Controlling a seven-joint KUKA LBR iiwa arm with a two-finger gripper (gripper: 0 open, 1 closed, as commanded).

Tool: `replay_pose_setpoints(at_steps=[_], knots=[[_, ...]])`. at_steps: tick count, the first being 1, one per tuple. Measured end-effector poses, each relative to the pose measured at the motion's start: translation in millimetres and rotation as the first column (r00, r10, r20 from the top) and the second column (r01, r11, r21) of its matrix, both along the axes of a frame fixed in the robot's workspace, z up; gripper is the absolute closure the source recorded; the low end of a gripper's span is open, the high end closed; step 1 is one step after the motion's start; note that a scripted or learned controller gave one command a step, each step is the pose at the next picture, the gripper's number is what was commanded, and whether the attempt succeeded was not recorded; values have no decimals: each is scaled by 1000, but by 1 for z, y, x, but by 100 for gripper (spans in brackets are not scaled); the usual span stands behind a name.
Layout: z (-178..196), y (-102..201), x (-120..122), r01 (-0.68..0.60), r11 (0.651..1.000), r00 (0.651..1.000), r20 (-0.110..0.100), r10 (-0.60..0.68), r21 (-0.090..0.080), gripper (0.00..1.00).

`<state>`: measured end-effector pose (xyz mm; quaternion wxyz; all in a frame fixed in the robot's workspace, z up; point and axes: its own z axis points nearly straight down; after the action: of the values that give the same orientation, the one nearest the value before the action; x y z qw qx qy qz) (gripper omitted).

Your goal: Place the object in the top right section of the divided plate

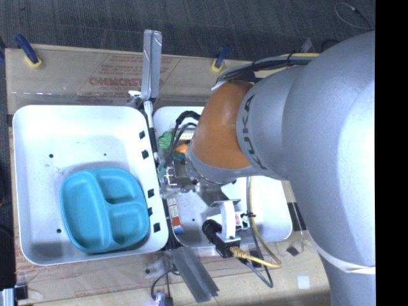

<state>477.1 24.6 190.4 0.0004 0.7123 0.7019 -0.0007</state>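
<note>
Reaching in over the right bin [275, 225] with the grey arm [312, 126], orange band [220, 126] turned up toward the camera. Hiding most of that bin under the wrist. Cannot tell the state of the claw [169, 179], low by the bin's left wall: wide, narrow or holding something.

Probably set so low in order to pick from the clutter there: a green thing [166, 140] and an orange thing [182, 149] peeping out just beside the wrist. Cannot say which counts as the object, nor confirm any grasp. Judging the object to be in the right bin, not yet on the plate.

Across the wall, in the left bin [38, 132], find the blue divided plate [81, 212] lying flat, all sections bare, top right section [118, 187] open to a drop from above. Calls for a lift clear of the shared wall, then a short carry leftward. Risk of clipping the black clips [145, 153] along that wall.
</note>
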Motion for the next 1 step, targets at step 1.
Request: replay_pose_setpoints(at_steps=[1], knots=[[-1,-3,-1,-288,958,958,-5,288,3,100]])
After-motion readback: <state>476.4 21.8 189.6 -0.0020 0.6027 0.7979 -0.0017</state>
